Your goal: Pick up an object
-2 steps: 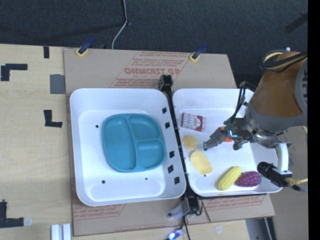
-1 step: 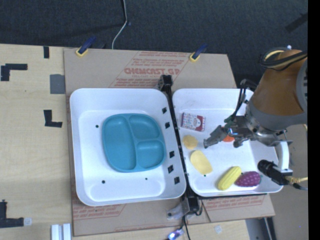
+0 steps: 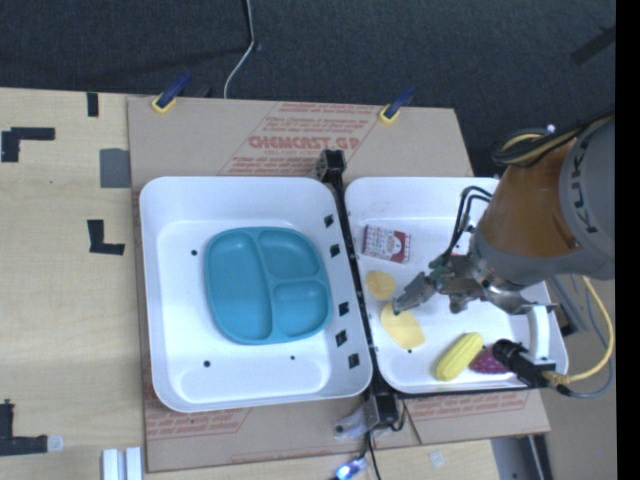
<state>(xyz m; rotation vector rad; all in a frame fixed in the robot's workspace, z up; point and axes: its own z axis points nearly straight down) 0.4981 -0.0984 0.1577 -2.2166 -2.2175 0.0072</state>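
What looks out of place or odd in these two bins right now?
Nothing stands out. The blue divided plate lies flat in the left bin; the small food items, including a corn cob, sit loose and unspilled in the right bin.

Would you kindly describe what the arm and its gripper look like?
The arm is a thick rounded grey body with a broad orange band. Black cables loop beside the band and run down to the gripper, a dark metal unit with slim fingers.
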